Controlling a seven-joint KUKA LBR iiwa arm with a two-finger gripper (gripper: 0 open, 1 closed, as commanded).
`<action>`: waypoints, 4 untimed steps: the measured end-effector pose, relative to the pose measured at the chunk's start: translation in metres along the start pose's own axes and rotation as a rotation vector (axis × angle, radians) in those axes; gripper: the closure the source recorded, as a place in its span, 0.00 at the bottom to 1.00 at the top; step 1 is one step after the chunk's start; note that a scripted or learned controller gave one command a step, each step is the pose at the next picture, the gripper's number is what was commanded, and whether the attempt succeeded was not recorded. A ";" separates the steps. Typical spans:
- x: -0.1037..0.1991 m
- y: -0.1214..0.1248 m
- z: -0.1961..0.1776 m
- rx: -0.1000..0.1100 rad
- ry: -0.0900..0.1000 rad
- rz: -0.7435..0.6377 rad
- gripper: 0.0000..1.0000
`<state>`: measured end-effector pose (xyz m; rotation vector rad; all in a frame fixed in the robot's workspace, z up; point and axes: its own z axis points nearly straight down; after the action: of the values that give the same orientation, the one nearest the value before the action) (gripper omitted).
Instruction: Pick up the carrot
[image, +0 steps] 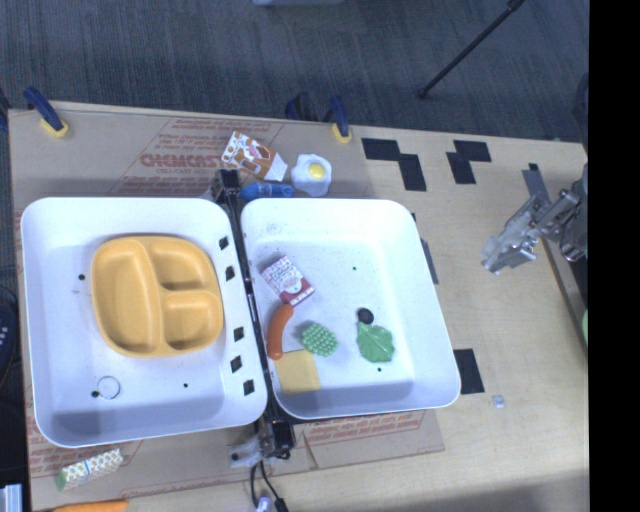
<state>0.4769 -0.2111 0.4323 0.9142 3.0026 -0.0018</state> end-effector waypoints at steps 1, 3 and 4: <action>-0.001 0.001 -0.011 -0.001 -0.003 -0.004 1.00; -0.002 0.002 -0.033 -0.001 -0.011 -0.011 1.00; -0.003 0.002 -0.044 -0.002 -0.015 -0.014 1.00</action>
<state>0.4804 -0.2109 0.4766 0.8886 2.9944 -0.0059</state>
